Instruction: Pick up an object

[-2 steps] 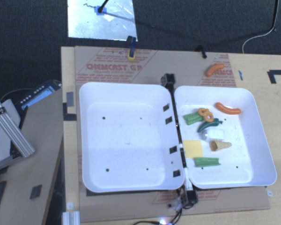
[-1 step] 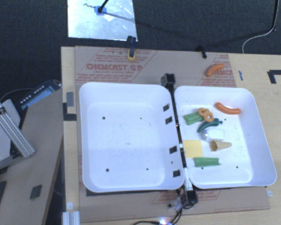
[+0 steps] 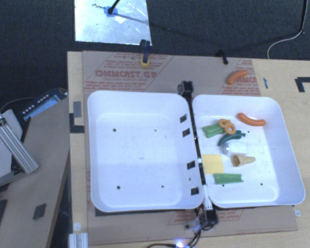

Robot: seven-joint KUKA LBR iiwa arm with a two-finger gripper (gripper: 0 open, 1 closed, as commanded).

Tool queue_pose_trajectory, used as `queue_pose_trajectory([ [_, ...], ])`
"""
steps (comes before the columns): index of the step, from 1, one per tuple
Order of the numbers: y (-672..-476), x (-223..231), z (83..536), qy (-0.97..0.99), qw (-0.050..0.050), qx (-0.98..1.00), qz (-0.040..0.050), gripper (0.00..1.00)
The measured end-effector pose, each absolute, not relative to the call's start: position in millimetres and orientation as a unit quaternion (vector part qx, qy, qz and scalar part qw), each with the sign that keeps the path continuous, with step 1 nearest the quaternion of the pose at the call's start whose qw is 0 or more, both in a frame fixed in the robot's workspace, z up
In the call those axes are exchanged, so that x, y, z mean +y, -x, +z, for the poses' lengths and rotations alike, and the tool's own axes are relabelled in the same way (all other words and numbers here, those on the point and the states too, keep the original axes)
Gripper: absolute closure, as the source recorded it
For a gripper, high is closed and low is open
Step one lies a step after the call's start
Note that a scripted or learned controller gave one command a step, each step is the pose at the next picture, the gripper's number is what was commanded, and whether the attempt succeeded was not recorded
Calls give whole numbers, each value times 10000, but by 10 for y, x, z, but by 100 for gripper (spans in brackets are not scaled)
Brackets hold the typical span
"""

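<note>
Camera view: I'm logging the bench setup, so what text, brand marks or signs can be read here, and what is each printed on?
"CHEMCAST GP", red print on the brown board under the bins, behind the left bin.
More red print on the same board near the orange sausage: too blurred to read.

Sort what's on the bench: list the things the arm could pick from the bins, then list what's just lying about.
Pickable, all in the right bin:
orange sausage
pretzel
green pieces
dark green piece
white block
ice cream cone
yellow square
green bean piece

Lying about:
second sausage on the board outside the bins
yellow and blue clamp
left bin
</note>
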State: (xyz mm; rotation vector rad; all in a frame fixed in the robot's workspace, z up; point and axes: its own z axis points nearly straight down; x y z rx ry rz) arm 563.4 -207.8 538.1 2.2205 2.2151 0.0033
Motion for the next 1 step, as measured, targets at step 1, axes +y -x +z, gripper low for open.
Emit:
queue_pose_trajectory([
  [1, -5757, -2064, 5355, -7059, 21, 7083, 7, 100],
])
